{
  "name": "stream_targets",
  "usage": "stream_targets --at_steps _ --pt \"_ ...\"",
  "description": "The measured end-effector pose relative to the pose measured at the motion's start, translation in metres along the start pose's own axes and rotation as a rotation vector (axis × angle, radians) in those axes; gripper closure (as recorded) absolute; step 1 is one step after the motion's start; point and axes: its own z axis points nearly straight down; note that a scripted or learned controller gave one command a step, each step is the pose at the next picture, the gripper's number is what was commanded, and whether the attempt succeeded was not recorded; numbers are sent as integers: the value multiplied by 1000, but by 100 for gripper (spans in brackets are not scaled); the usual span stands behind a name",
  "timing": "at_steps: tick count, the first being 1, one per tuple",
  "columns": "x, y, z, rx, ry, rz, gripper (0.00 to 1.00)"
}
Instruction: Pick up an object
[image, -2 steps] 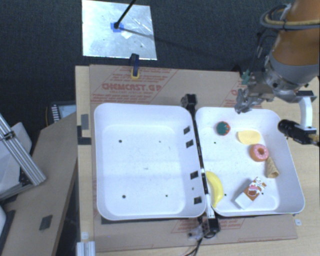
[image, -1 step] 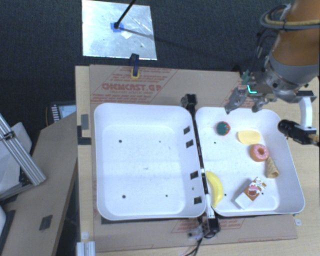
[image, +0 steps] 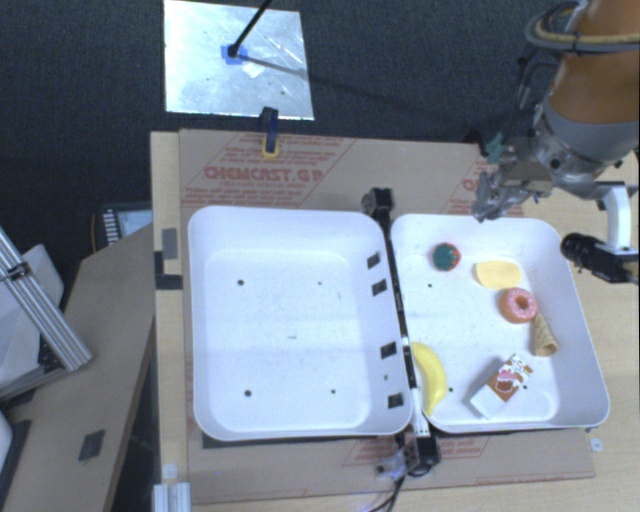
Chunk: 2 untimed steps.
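Note:
The right bin (image: 570, 300) holds several small objects. A green and red round piece (image: 446, 256) lies near its back, with a yellow slice (image: 498, 273) to its right. A pink donut (image: 518, 304) and a tan cone (image: 543, 338) sit toward the right wall. A yellow banana (image: 430, 375) lies along the front left, and a small red and white box (image: 505, 385) rests near the front. My gripper (image: 488, 205) hangs above the back rim of the right bin, clear of all the objects, nothing between its fingers.
The left bin (image: 215, 300) stands beside the right one, joined by a black hinge strip (image: 395, 310). A shiny metal sheet (image: 238, 60) lies at the back. An aluminium rail (image: 35, 310) stands at the left. A black part (image: 595, 258) sticks out at the right.

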Motion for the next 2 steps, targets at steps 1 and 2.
stream_targets --at_steps 1,2 --pt "0 0 0 1 0 -1 0" --pt "0 1 -11 -3 -1 -6 100"
